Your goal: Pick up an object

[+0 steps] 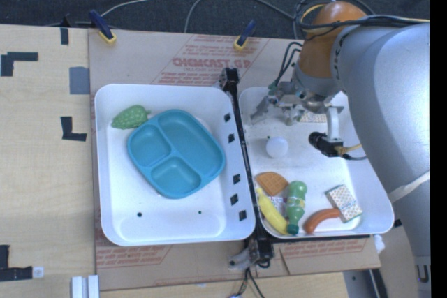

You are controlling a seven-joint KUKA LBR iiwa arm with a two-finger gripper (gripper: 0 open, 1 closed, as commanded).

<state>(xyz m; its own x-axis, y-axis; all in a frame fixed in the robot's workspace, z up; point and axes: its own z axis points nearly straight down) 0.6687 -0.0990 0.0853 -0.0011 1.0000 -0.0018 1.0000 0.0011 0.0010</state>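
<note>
On the far left the wooden bench top carries a few black tape marks, and a sheet of printed cardboard lies under both bins, held at its far edge by two blue-and-yellow clamps.

The left bin holds a blue divided plate with three compartments, lying flat and turned at a slant. Touching the plate's upper left edge is a green, bumpy toy vegetable; what kind it is I can't make out.

A black divider with clips runs between the two bins.

In the right bin the things to pick from are mostly bunched at the near end. A small white ball sits alone near the middle of the floor. Below it lies a round, tan waffle-like cookie, with a yellow banana just under it, and beside that a green bottle-shaped toy. Further right is an orange-red sausage, and a small patterned square packet leans toward the bin's right wall.

The gripper hangs over the far end of the right bin, above and apart from the white ball, with nothing between its fingers that I can see. Whether it is spread or pressed together I cannot tell from here. Behind it sits the orange band, and the grey arm fills the right side.
</note>
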